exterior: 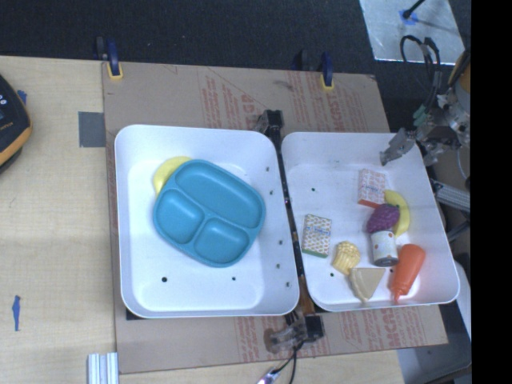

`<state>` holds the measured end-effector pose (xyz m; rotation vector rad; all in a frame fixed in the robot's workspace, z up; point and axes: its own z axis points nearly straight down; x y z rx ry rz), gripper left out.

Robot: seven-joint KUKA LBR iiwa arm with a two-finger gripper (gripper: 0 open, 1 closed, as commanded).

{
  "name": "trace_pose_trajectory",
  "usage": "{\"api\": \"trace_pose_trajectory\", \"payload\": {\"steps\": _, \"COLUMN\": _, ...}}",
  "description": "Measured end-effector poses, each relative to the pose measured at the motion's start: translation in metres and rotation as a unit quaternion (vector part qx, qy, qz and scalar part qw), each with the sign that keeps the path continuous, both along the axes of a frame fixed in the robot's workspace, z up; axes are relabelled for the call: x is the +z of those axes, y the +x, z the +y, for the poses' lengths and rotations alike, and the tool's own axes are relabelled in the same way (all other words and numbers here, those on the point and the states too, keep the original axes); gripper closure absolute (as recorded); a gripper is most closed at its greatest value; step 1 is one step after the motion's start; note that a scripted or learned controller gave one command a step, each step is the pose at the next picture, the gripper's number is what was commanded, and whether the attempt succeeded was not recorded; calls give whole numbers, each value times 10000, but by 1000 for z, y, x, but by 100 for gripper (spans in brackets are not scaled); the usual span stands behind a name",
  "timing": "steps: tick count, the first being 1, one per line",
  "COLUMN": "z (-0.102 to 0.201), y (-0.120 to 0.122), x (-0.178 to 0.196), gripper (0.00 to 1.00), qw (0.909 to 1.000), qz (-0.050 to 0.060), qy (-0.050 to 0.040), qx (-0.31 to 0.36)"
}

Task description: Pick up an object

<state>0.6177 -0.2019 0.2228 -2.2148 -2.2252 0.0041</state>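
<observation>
My gripper [398, 146] hung at the right bin's [320, 146] far corner — jaw state unclear — toys [384, 242] lay below-left, nearer the camera.

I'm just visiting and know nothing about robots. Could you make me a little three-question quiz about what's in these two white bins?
1. True or false: the blue divided tray lies in the left bin.
2. Which thing lies nearest the right bin's front right corner? A) the orange carrot B) the small patterned box C) the corn piece
3. Fill in: peeking out from under the blue tray's upper left edge is a ____ object.

Key
1. True.
2. A.
3. Yellow.

The gripper sits over the right bin's upper right corner, away from the toys.
</observation>
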Motion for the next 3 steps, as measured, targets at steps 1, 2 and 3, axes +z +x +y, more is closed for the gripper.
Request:
{"api": "trace_pose_trajectory", "payload": {"steps": 1, "z": 8, "y": -11, "x": -99, "gripper": 0, "qw": 10000, "qz": 12, "qy": 2, "qx": 1}}
{"api": "trace_pose_trajectory", "payload": {"steps": 2, "z": 20, "y": -47, "x": -131, "gripper": 0, "qw": 10000, "qz": 5, "qy": 0, "qx": 2}}
{"api": "trace_pose_trajectory", "payload": {"steps": 3, "z": 20, "y": -47, "x": -120, "gripper": 100, "qw": 10000, "qz": 7, "qy": -6, "qx": 15}}
